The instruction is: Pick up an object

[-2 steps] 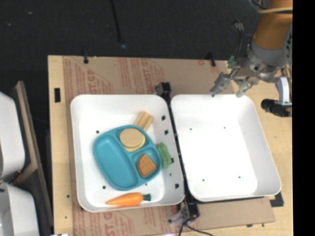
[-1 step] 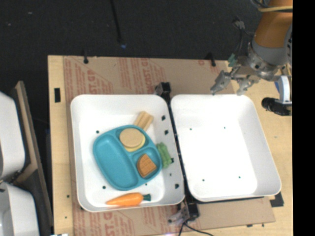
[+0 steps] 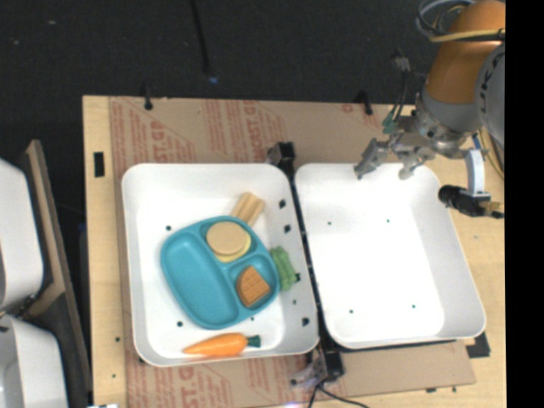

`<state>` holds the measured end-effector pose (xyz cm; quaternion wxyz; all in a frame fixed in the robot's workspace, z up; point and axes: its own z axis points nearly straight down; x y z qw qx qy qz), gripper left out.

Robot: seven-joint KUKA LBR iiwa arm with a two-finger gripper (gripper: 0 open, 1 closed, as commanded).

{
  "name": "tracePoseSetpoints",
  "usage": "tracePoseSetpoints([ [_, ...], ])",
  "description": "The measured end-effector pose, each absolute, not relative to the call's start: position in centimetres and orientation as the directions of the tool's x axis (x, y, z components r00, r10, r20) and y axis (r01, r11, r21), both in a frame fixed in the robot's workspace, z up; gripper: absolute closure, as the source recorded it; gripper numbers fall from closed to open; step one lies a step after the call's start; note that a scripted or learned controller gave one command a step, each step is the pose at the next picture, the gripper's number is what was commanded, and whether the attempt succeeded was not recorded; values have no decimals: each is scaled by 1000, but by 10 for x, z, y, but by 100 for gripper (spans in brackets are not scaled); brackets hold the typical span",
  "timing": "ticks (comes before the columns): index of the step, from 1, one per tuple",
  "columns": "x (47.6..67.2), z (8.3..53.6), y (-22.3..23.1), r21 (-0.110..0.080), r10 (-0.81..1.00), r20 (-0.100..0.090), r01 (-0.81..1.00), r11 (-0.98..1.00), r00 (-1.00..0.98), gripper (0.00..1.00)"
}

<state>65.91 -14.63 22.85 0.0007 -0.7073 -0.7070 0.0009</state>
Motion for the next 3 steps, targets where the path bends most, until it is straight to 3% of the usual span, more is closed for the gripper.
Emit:
tracePoseSetpoints([
  [2,655,110,-152,-4,1000,0,1000,-1,1,0],
  [3,656,124,-153,3,1000,-1,1000,-2,2,100],
])
